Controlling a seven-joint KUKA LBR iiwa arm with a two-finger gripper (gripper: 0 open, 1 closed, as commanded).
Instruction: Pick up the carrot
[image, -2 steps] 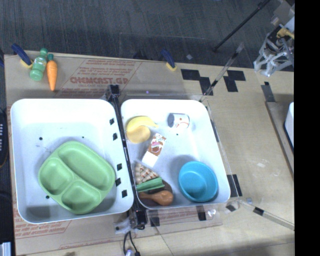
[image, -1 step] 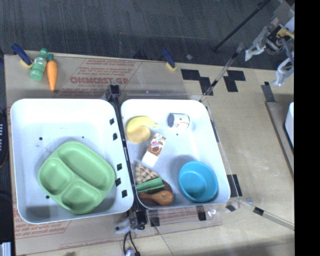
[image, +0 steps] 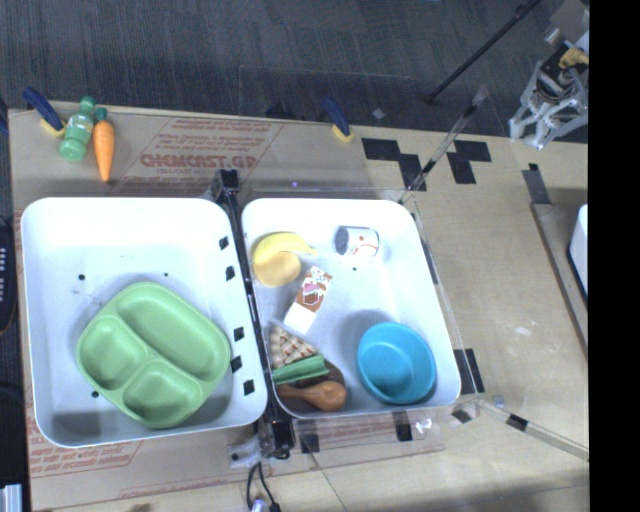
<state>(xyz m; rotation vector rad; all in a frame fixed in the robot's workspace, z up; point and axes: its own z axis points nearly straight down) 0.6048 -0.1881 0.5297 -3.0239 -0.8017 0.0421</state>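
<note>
I see the carrot (image: 103, 148) lying outside both bins, on the bench (image: 500, 250) near its far left corner, leafy end touching a small green bottle (image: 76, 133) just beside it. The gripper (image: 548, 105) sits at the bench's far right edge, well apart from the carrot — I cannot tell how it is set from this angle, and nothing shows in it. The left bin (image: 50, 240) carries a green divided plate (image: 152, 351) toward its near side. The right bin (image: 425, 260) holds a yellow banana (image: 277, 256) by its far left corner, a small can (image: 357, 241) on its side near the far wall, a small carton (image: 311, 299) in the middle, a blue bowl (image: 396, 362) at the near right — and a waffle (image: 290, 348), a green strip (image: 300, 372) and a brown drumstick (image: 318, 393) bunched at the near left corner
</note>
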